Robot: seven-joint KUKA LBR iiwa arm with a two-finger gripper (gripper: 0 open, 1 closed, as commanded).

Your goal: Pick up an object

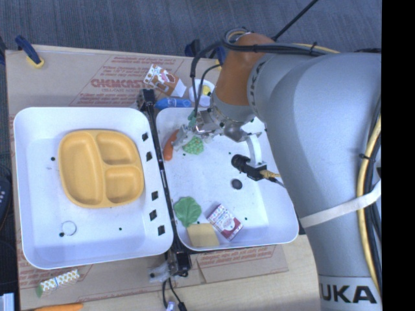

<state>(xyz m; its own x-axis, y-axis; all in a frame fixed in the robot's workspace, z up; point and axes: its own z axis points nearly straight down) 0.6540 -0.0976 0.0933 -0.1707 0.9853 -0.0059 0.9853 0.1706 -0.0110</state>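
Observation:
My gripper (189,133) is low over the far left part of the right bin (279,206). It hangs just above a small green object (194,146) and to the right of an orange carrot-like piece (168,146) lying along the bin's left wall. Nearer the front of this bin lie a green leafy piece (187,209), a yellow block (202,234) and a red and white packet (225,221). A small dark disc (237,184) sits mid-bin.
The left bin (32,238) holds a yellow divided plate (100,167) and a small clear ring (68,227). Behind the bins, on the cardboard, lie a snack packet (160,78) and a blue object (174,102). The arm's body covers the right side.

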